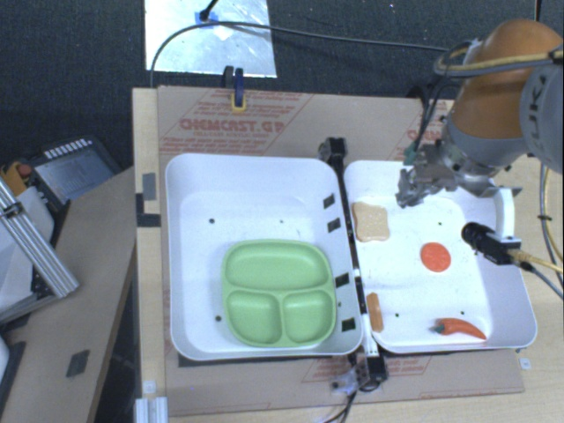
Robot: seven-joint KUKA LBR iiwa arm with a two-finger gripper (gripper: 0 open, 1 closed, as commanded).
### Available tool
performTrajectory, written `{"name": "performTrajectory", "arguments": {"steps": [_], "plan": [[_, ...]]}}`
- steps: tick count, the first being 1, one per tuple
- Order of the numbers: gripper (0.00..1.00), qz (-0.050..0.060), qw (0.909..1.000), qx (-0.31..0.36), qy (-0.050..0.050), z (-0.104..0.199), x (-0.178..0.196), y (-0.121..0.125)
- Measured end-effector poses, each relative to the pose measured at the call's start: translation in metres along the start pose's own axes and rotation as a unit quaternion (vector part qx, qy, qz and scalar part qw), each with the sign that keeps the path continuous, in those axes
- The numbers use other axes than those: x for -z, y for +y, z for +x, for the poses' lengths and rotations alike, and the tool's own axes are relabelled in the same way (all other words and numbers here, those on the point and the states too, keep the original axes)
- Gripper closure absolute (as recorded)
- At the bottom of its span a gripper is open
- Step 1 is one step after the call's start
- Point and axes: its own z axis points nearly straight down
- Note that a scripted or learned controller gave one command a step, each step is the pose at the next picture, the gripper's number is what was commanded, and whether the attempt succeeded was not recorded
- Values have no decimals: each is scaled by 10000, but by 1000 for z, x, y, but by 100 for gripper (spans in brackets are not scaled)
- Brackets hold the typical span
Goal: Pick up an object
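The right bin (507,311) holds a tan slice of bread (371,222) near its left wall, a round red-orange slice (435,256) in the middle, an orange carrot with a green tip (458,328) at the front right, and a small orange stick (374,311) at the front left. My gripper (412,188) hangs over the back of the right bin, just right of and behind the bread. Nothing shows between its fingers.
The left bin (189,183) holds a green three-compartment plate (278,291) toward its front right. A black clip row (339,227) joins the two bins. A black fitting with a cable (486,241) sits over the right bin's right side.
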Motion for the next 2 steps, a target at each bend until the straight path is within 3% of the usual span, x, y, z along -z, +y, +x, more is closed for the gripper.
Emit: {"name": "performTrajectory", "arguments": {"steps": [1,2], "plan": [[100,2,10000,-1,1,54,-14,0],[100,6,10000,-1,2,106,-15,-18]]}}
